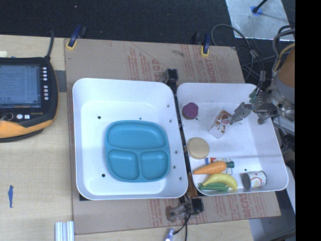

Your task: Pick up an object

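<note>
you're at the start of this one: nothing has been lifted yet, as far as the view shows. the pincer [247, 109] sits at the right of the frame, over the upper part of the right bin [261, 144], its dark fingers pointing left toward the small carton [221, 123] that lies just beside their tips. the fingers look spread with nothing between them, though they're dark and small here, so take the exact gap as uncertain.

every candidate is resting on the bin floor: the purple round piece [190, 110] at the upper left of that bin, the tan disc [198, 147] near its left wall, then the carrot [209, 167], the banana [220, 181] and the can [253, 179] along the lower edge. the left bin [85, 134] carries the blue divided tray [137, 150], nowhere near the arm.

what's left, by my reading, is the whole grasp: settle over the carton, close, and lift it clear of the bin.
</note>
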`<state>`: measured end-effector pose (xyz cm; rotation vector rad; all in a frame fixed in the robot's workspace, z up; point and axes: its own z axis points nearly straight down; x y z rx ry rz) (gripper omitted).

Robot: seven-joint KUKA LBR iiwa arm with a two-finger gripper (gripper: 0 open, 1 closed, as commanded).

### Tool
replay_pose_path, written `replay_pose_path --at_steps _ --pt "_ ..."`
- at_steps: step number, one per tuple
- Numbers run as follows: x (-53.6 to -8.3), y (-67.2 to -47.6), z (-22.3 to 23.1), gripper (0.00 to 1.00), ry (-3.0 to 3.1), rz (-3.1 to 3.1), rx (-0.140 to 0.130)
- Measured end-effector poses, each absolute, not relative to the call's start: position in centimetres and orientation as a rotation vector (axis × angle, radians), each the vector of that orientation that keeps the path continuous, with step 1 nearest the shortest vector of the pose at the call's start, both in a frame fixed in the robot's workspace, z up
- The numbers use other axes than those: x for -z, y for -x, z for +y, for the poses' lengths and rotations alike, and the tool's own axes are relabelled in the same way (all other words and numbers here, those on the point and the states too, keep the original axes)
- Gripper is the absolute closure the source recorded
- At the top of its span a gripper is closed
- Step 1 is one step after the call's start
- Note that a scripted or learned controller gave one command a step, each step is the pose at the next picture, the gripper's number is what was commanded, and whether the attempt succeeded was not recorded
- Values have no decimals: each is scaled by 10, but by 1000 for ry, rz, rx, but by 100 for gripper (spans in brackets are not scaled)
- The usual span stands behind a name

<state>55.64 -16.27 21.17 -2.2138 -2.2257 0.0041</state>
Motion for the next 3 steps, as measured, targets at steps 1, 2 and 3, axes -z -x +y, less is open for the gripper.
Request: replay_pose_path --at_steps 1,2,3 --pt "-92 -616 -162 0 2213 -2228 -5" --pt "-103 -617 -163 100 2212 -2233 -5" --pt "-193 -657 -70 100 2215 -2225 1"
